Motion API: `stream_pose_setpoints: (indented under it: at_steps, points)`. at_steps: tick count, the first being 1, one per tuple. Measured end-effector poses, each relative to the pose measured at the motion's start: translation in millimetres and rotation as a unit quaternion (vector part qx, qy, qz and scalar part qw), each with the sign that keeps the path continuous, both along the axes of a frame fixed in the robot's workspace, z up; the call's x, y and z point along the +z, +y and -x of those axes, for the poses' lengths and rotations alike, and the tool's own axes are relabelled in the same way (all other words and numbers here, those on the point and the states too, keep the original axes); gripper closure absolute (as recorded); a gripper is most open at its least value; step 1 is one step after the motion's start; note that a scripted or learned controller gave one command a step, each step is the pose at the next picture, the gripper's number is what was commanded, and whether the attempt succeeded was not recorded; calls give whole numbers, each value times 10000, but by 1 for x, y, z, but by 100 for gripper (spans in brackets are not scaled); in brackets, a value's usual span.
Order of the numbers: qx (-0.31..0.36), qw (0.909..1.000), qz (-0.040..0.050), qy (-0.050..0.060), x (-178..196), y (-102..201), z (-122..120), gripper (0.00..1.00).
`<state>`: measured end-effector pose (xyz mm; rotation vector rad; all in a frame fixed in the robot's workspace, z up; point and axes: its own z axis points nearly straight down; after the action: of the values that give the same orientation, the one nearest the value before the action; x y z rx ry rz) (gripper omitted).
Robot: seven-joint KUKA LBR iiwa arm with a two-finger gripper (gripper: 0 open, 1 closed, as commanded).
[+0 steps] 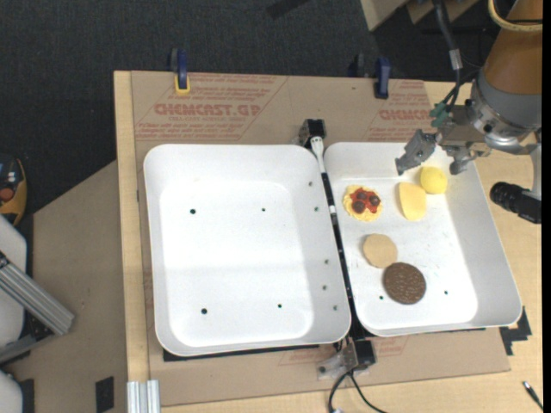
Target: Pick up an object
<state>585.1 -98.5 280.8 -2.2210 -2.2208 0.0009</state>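
A KUKA arm's gripper [437, 151] hangs over the far end of the right bin [482, 256] as it sets up to pick one of five small food pieces. Going left to right with that bin as the landmark: the left bin [232, 248] lies just beside it, their long rims almost touching along a dark seam. Inside the right bin, nearest that seam, sits a pizza [362, 202], a small yellow round with red and dark topping. Toward the bin's near end lie a tan disc [379, 250] and, touching or nearly touching it, a brown cookie [404, 283]. Right of the pizza is a pale yellow wedge [412, 201], and just beyond it, toward the bin's far right corner, a lemon [433, 180].

The gripper's two fingers stand spread apart with nothing between them, one finger to the left above the wedge, the other to the right of the lemon. The lemon looks the likeliest target, lying just below the open fingers. A clean pick would call for centring over the lemon before descending, since the wedge touches or nearly touches it and a finger could land on it instead.

Room is tight there: the bin's far rim and right wall are close. The bin's middle and right side offer open floor for a retreat.
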Motion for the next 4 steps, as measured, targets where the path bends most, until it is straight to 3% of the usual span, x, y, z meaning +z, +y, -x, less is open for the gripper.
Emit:
stream_pose_setpoints:
  at_steps: [1, 2, 3, 4]
  points:
    - [3, 10000, -5, 36, -179, -13, -42, 0]
    - [16, 10000, 7, -23, -197, 7, -77, 0]
    - [-51, 10000, -42, 13, -195, -112, -12, 0]
    - [2, 10000, -6, -12, -185, -106, -16, 100]
